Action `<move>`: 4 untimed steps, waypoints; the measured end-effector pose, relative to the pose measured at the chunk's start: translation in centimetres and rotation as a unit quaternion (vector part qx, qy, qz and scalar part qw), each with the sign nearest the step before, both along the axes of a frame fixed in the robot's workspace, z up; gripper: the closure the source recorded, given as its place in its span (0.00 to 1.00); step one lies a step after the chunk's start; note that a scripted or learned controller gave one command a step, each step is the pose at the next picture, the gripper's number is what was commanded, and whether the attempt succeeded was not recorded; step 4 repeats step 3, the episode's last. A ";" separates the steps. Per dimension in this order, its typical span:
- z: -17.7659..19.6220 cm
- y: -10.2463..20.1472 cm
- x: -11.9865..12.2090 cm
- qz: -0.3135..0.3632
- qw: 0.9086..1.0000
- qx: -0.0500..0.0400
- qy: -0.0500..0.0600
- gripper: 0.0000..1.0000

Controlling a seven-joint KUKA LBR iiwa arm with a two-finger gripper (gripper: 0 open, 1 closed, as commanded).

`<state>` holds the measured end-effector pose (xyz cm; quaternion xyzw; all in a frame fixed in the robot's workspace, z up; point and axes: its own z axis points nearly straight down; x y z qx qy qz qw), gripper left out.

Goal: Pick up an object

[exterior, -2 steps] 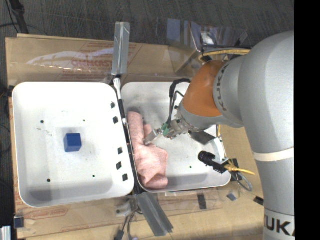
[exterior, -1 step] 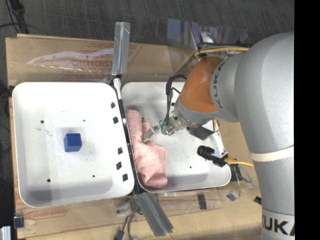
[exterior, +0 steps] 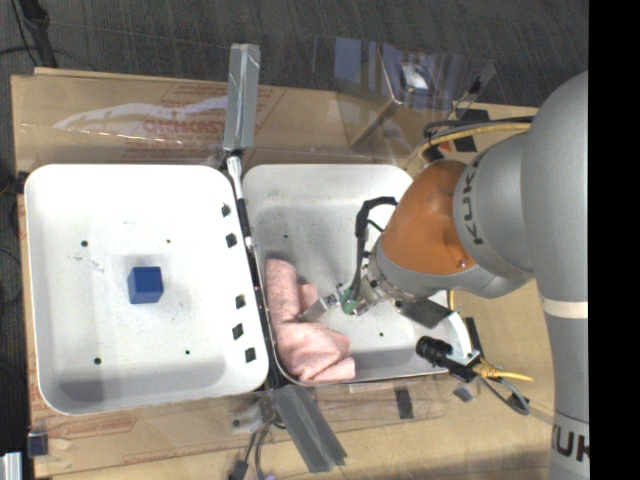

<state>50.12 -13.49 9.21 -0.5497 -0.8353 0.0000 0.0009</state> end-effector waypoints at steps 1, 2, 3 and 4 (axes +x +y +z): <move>0.0 3.1 4.4 0.003 1.000 -0.001 0.000 0.00; 0.0 2.1 -1.3 0.002 1.000 0.000 0.000 0.00; 20.7 5.6 -2.3 0.019 1.000 -0.001 -0.002 0.00; 20.7 5.6 -2.3 0.019 1.000 -0.001 -0.002 0.00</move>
